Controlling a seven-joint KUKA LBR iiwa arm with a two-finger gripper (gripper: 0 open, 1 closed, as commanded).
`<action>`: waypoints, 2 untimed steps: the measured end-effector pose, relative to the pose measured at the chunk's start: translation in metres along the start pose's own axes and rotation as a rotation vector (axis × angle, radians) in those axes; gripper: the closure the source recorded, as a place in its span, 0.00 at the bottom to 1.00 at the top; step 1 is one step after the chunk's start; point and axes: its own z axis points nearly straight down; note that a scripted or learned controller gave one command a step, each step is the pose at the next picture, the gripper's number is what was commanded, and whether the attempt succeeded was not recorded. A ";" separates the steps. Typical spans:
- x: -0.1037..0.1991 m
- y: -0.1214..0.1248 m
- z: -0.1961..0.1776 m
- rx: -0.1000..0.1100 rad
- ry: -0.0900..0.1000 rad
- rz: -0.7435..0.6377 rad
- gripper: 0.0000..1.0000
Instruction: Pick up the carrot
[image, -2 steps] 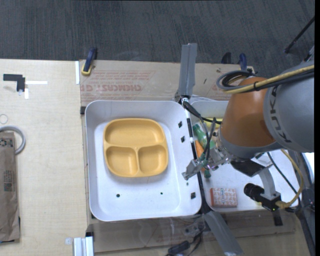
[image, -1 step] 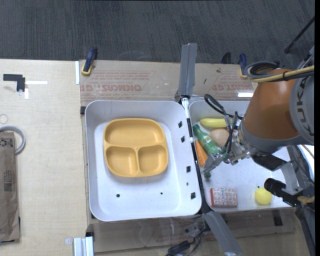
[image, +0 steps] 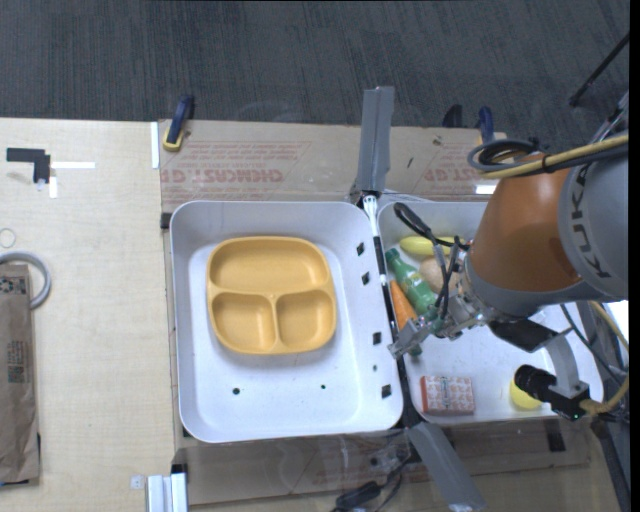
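Bench (image: 90, 300) has two white bins on it, left bin (image: 190, 330) and right bin (image: 480, 360), plus maybe a brown bag (image: 15, 370) at the far left.

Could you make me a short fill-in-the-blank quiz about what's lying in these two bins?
1. The yellow plate lies in the ____ bin.
2. That plate has ____ compartments.
3. The carrot lies beside a ____ bottle.
4. The small box lies in the ____ bin.

Missing words: left; three; green; right
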 end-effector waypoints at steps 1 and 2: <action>-0.024 -0.010 0.000 0.000 0.000 -0.042 0.00; 0.008 0.004 0.000 -0.001 0.000 -0.135 0.00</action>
